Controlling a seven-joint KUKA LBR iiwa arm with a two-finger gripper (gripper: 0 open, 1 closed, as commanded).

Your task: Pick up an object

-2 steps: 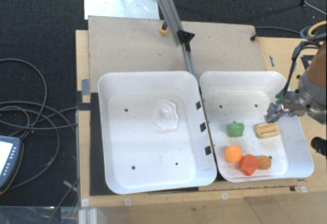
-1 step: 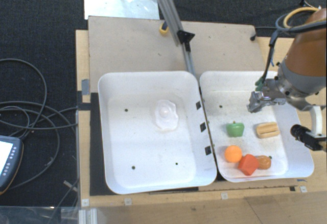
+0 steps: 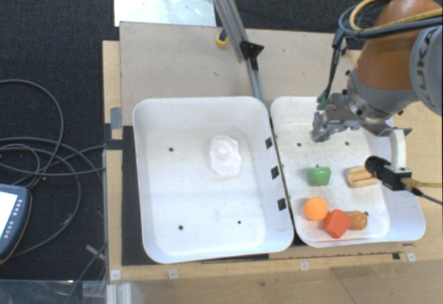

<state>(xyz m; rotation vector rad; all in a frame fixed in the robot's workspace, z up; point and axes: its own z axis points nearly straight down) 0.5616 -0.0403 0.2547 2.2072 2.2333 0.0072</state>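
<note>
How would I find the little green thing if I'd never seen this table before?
Look at the right white bin, the one the grey and orange arm reaches over. Near the middle of it, below the claw, sits the small green object with a tiny stem on top. It is the one green piece; below it lie an orange ball and a red block, and a tan block lies beside it.

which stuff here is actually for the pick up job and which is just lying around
For the job:
- pincer, over the right bin
- green piece
- orange ball
- red block
- tan piece
- white lump in the left bin

Lying about:
- black cables on the floor
- screen device at the left edge
- grey pole over the bench
</note>
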